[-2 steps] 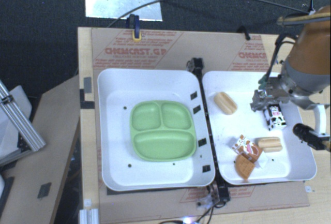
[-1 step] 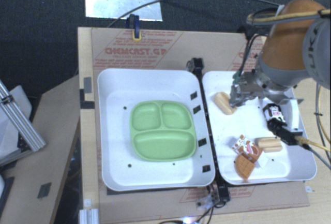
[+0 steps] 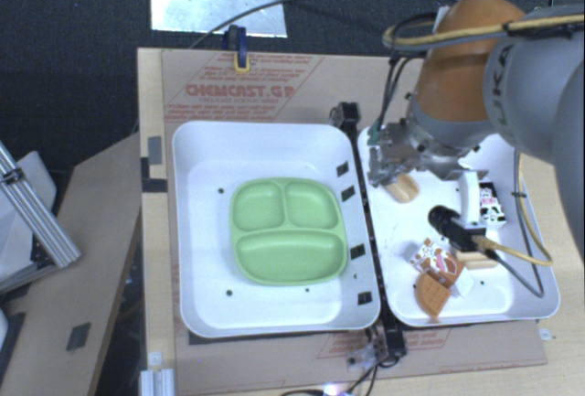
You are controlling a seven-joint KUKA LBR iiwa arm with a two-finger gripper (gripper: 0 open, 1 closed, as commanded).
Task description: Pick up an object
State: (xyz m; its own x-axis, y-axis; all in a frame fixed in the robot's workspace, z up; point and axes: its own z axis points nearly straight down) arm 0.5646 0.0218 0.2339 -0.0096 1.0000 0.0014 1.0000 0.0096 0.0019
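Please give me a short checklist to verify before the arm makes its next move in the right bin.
1. Hand is over the right bin: ok.
2. A target is near: the tan lump lies just beside the hand: ok.
3. Hand already holds something: cannot tell.
4. Tan lump lies apart from the red-and-white packet and the orange wafer: ok.
5. Hand is clear of the dividing wall between the bins: cannot tell, it looks close.

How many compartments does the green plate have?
3. On the green plate, two small compartments lie side by side on the far half, left one, right one; a wide compartment spans the near half. None hidden.
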